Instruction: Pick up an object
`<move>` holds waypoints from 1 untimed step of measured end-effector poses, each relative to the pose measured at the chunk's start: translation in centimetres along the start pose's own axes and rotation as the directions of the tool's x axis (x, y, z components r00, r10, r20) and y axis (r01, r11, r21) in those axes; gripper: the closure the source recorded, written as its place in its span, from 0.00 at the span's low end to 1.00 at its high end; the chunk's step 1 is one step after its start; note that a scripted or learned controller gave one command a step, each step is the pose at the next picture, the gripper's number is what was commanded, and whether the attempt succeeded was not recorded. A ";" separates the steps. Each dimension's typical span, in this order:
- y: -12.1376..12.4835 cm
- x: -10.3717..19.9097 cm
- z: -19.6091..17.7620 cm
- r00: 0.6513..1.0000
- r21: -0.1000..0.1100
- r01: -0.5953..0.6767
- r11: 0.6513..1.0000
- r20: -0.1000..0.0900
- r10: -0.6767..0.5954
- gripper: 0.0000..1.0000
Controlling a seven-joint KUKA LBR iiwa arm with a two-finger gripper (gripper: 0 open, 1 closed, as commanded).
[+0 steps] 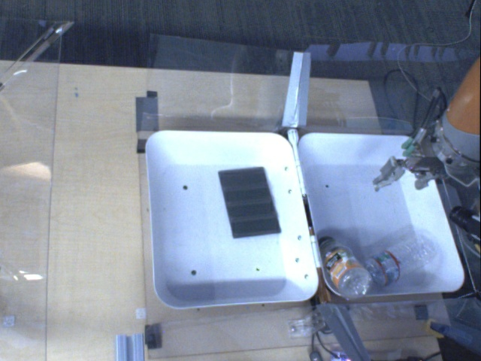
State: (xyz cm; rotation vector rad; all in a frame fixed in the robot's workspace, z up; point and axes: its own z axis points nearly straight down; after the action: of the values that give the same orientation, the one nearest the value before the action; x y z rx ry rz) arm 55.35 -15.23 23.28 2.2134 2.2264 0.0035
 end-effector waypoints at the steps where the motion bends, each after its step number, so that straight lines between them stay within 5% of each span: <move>1: -6.1 -1.6 13.8 1.000 -0.002 0.003 1.000 0.001 -0.003 0.00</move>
State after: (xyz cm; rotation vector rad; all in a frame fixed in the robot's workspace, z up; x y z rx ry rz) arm 49.33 -16.91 9.45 2.2094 2.2281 0.0048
